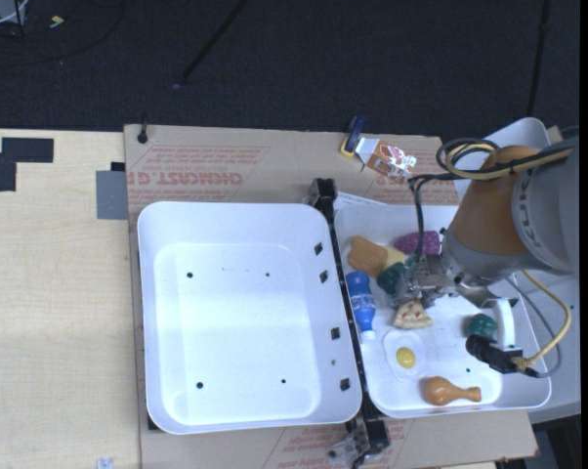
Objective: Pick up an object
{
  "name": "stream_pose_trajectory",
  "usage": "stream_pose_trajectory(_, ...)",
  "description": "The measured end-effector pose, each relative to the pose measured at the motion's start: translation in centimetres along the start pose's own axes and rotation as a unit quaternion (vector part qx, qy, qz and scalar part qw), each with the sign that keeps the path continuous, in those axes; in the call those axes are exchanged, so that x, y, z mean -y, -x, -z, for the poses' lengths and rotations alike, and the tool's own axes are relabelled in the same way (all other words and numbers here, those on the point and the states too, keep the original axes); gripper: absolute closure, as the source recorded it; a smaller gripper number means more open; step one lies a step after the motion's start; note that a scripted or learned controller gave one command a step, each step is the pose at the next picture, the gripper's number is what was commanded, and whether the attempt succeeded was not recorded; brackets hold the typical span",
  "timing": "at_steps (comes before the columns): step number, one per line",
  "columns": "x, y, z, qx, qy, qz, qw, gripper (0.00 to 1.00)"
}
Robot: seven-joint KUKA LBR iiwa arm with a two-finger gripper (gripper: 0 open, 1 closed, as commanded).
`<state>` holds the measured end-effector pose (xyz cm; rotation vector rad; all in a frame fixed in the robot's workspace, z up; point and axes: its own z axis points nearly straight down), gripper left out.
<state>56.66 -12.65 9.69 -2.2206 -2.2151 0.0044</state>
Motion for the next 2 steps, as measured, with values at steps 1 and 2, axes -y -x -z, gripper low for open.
stream_pose_trajectory(1,2.1,-1.9,0.2,0.000,0.000,0.000,1.0000,1.00)
stream_pose_trajectory(2,2.0,-7.7,13.3,0.000,0.007,0.005,1.0000,1.00)
